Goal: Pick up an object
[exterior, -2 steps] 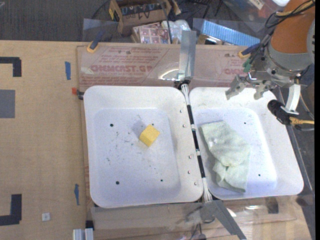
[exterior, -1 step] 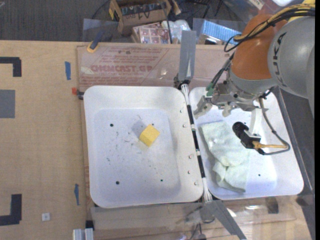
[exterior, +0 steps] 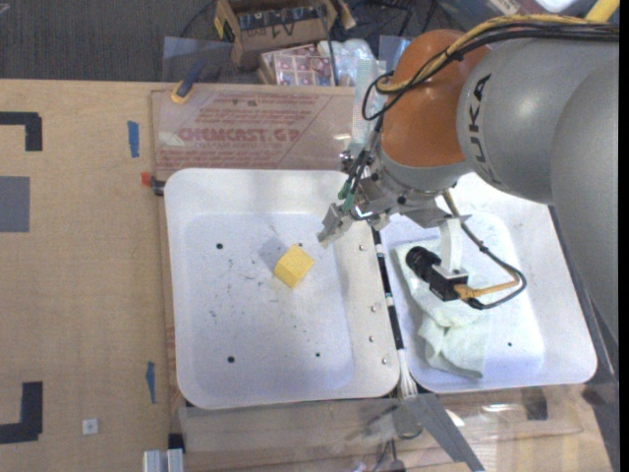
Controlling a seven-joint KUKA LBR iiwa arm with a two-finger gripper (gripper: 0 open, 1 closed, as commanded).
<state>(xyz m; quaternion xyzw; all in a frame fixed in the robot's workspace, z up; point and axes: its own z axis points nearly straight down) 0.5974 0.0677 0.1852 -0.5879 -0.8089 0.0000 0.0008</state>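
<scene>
Yellow block (exterior: 293, 266) loose in left bin (exterior: 197, 362)

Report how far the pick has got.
Done: the arm has reached in over the bins, with the gripper above the right edge of the left bin. In hand: nothing shows between its fingers. The yellow block lies on the left bin's floor, apart from the gripper, lower left of it. A white cloth lies in the right bin. Left: descend, grasp, lift.
</scene>
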